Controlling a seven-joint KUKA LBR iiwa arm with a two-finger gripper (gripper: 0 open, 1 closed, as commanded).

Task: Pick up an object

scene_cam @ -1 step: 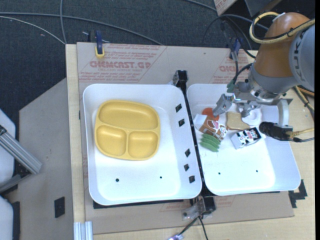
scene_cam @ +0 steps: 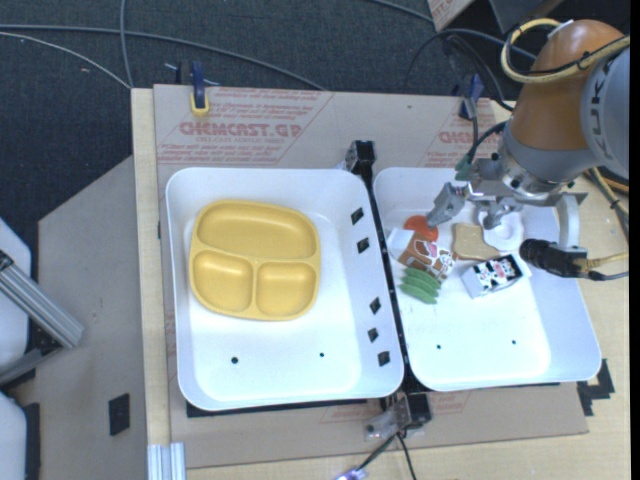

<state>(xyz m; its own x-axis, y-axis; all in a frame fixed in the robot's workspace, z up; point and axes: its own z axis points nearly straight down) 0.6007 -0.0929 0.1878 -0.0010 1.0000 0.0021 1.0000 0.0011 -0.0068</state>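
Note:
My gripper (scene_cam: pixel 472 212) hangs over the back of the right bin (scene_cam: pixel 520 353), open, with nothing between its fingers (scene_cam: pixel 445 206). Just below it lies a tan bread-like slice (scene_cam: pixel 466 241). Left of the slice sits a small red, white and brown carton (scene_cam: pixel 425 252), with a green ridged piece (scene_cam: pixel 422 284) in front of it. A black-and-white box (scene_cam: pixel 494 274) lies to the right of these. A white rounded item (scene_cam: pixel 506 231) sits under the gripper's right side.
The left bin (scene_cam: pixel 340 338) holds a yellow three-compartment tray (scene_cam: pixel 255 259). A black divider with clips (scene_cam: pixel 375 268) runs between the bins. Cables (scene_cam: pixel 560 256) trail from the arm across the right bin's right side.

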